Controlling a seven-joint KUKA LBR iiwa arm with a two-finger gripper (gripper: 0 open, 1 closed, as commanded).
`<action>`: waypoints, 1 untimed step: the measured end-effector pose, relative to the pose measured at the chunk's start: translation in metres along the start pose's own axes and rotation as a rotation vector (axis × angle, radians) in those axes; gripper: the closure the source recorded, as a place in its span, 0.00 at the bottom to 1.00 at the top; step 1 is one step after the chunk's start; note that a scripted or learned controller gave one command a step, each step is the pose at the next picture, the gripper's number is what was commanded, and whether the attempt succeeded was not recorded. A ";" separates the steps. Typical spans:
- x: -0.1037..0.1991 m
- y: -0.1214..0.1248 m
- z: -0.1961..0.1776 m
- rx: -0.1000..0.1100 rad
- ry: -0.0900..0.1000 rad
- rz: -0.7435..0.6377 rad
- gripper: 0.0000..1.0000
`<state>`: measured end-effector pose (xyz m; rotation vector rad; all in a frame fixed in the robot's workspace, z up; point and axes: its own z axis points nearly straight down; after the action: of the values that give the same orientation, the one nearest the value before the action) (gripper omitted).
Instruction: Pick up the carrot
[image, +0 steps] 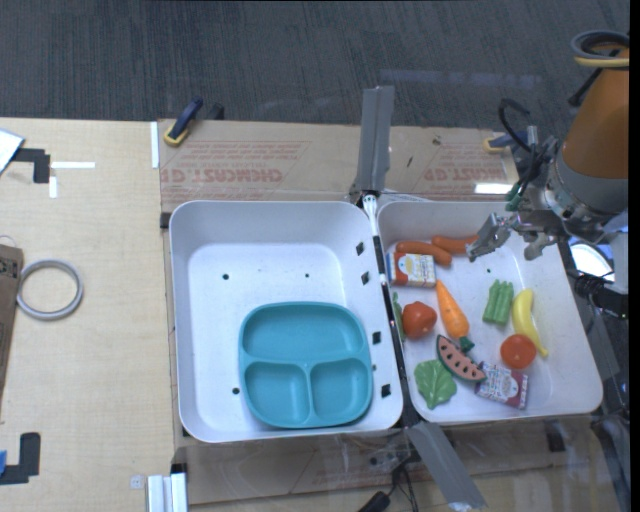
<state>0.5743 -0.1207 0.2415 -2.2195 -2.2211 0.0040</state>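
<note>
Orange carrot (452, 310) lay beside the tomato (418, 319); fingers (489, 240), spread and empty, hovered beyond it, needing to descend.

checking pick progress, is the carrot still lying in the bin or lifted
Lying in the right bin: the carrot rests on its floor, gripper apart from it.

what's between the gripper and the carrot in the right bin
In the camera view, bare white bin floor separates the gripper from the carrot; the sausages lie just left of that line.
</note>
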 end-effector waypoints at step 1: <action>0.026 0.020 0.139 0.000 0.000 0.148 0.00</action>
<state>0.5938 -0.0944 0.1027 -2.3776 -2.0505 0.0044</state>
